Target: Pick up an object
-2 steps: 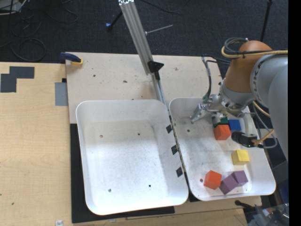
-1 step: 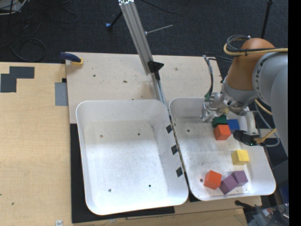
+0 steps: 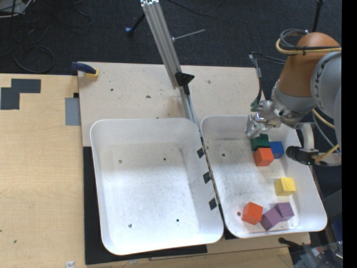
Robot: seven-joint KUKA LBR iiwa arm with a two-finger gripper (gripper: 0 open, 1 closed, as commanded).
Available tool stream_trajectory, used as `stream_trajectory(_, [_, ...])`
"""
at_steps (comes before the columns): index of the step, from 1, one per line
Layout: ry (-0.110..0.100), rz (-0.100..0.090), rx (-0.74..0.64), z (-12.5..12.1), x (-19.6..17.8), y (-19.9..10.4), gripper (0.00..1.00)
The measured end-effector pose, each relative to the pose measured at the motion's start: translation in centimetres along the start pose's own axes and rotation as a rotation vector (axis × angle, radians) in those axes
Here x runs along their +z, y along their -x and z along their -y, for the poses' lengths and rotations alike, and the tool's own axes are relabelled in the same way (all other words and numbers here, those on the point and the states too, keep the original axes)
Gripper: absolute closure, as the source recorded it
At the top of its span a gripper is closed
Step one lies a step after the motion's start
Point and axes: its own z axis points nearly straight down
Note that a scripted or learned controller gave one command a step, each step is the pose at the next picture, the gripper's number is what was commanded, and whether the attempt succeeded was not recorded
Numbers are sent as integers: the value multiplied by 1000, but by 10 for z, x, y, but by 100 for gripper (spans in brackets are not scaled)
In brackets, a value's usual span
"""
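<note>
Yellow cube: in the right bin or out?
In. The yellow cube sits on the right bin floor, apart from the other blocks.

**Even light, soft focus**

Bright, even overhead light is washing my two shallow white plastic bins, nearly bleaching their floors. Shadows are lying faint and short. The dark carpeted floor is staying dim; everything is looking slightly soft and grainy.

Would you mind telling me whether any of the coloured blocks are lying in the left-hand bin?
No, the blocks, such as the yellow block and the orange block, all lie in the right bin.
</note>
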Motion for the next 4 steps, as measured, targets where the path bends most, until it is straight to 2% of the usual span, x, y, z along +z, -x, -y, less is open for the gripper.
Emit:
stream_trajectory(1, [3, 1, 1, 0, -63, 6, 100])
stream_trajectory(2, [2, 1, -1, -3, -111, 14, 100])
stream_trajectory(4, [-8, -3, -9, 18, -92, -90, 100])
